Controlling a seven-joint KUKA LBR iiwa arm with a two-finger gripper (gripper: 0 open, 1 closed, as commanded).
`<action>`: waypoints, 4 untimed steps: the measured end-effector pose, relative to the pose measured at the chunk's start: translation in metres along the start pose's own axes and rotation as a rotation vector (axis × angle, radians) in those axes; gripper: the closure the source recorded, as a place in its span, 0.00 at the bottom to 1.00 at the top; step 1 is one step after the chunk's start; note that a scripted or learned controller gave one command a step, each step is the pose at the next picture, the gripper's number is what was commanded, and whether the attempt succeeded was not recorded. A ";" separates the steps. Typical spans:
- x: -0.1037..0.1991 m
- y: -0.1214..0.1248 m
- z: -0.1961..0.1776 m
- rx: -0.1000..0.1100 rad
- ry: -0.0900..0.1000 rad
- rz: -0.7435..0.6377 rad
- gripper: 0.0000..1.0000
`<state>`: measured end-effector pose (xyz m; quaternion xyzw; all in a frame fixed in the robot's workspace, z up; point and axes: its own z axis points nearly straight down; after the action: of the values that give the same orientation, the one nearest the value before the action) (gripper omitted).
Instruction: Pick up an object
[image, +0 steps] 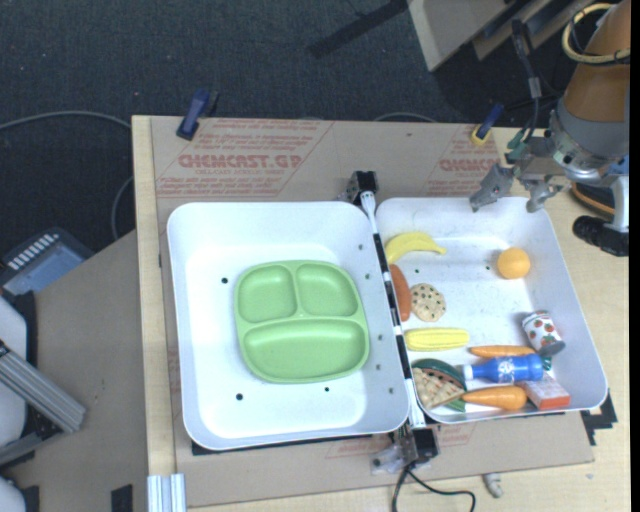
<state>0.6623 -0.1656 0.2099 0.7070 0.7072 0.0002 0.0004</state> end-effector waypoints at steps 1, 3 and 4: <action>-0.059 -0.016 0.024 0.003 -0.001 0.001 0.00; -0.010 -0.072 0.125 0.002 0.001 0.000 0.00; -0.010 -0.070 0.113 -0.005 0.000 0.000 1.00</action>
<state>0.5925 -0.1758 0.0965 0.7072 0.7071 0.0018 0.0021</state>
